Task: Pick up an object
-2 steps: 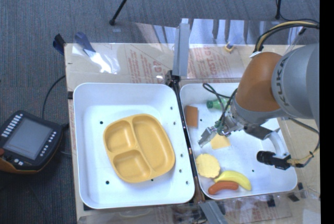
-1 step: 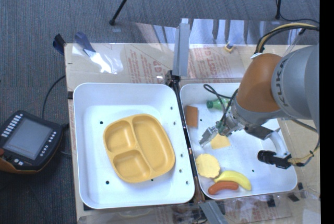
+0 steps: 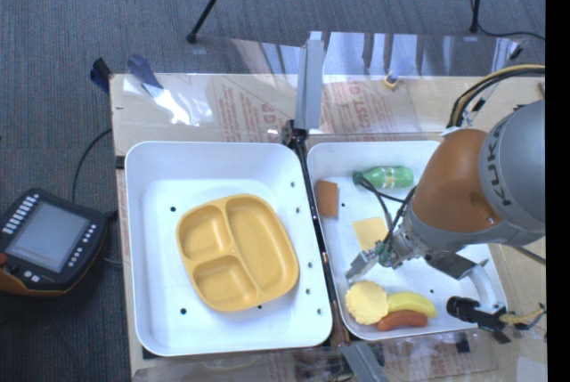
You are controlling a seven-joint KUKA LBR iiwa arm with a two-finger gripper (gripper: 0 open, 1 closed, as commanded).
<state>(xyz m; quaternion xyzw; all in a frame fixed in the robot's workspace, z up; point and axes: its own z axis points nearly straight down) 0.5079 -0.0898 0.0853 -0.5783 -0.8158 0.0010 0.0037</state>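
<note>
My gripper (image 3: 370, 260) hangs low inside the right bin (image 3: 334, 159), reaching in from the right under the grey and orange arm. Directly behind it lies a flat yellow cheese slice (image 3: 369, 231). Just in front of it sits a round yellow ruffled piece (image 3: 366, 302), with a yellow banana (image 3: 411, 304) and a red sausage (image 3: 402, 321) to that piece's right. A green bottle (image 3: 386, 177) lies on its side at the bin's back. A brown block (image 3: 327, 199) rests near the bin's left wall.
The left bin (image 3: 147, 193) holds a yellow divided plate (image 3: 236, 251). A teach pendant (image 3: 44, 238) lies on the floor at far left. Clear plastic sheeting and a grey upright post (image 3: 310, 86) stand behind the bins.
</note>
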